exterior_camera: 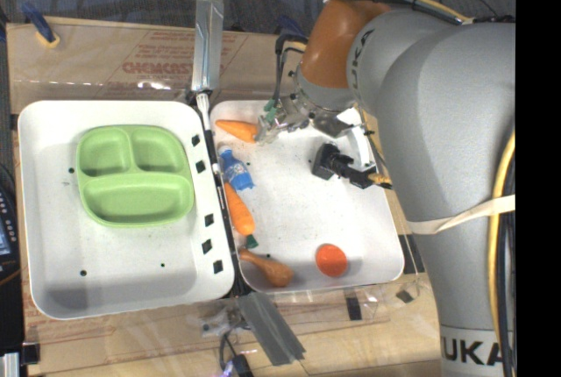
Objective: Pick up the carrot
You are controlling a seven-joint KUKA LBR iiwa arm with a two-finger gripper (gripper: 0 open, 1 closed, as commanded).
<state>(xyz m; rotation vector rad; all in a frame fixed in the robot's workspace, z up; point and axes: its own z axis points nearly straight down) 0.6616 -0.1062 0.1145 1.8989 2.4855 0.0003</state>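
In the right bin [298, 209], the carrot [235, 131] lies in the eleven o'clock corner, just beside the gripper [273, 119], at its nine o'clock; I cannot tell how the jaws stand.

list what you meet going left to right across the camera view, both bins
green sectioned plastic plate → small blue crumpled item → gripper → round orange ball; orange tapered carrots overlap the blue item, so left out
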